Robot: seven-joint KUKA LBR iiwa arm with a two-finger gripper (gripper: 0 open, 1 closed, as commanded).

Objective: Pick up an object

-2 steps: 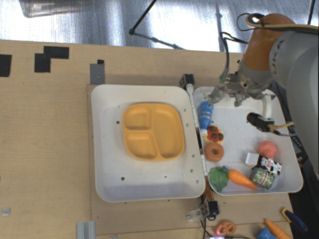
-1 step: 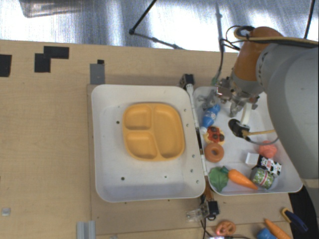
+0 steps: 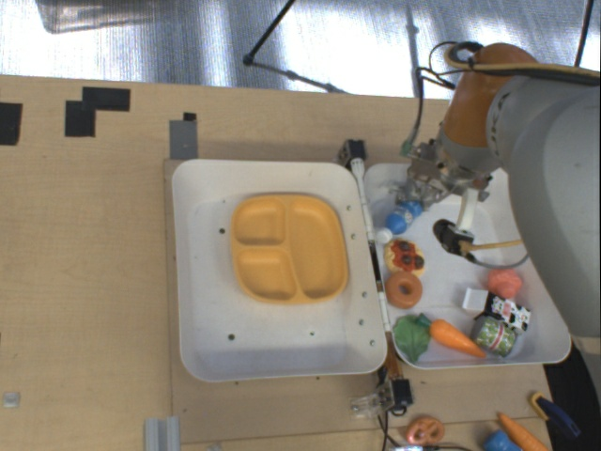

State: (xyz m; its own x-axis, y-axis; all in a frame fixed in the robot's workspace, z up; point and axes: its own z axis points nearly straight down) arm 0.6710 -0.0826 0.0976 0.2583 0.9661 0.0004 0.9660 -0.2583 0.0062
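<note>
1. Camera view from above: two white bins are seen side by side on the counter (image 3: 84, 280), the left bin (image 3: 188, 252) at mid-frame and the right bin (image 3: 554, 346) towards the right edge.
2. A yellow divided plate (image 3: 286, 249) is laid flat in the left bin.
3. The things to be picked are gathered in the right bin. A blue ball (image 3: 400, 221) is found near its upper left corner, with a red-and-yellow toy (image 3: 404, 256) and a brown doughnut (image 3: 405, 291) below it in the frame.
4. A green leafy piece (image 3: 410, 334) and an orange carrot (image 3: 454, 338) are set touching along the bin's lower edge. A pink ball (image 3: 504, 281), a white block (image 3: 474, 299) and a cow-patterned can (image 3: 498, 332) are clustered at lower right.
5. The arm (image 3: 535, 158) is extended in from the right, and the jaws are placed over the upper part of the right bin, just above the blue ball in the frame.
6. Whether the jaws are spread or pressed together cannot be told, and nothing is seen held between them.
</note>
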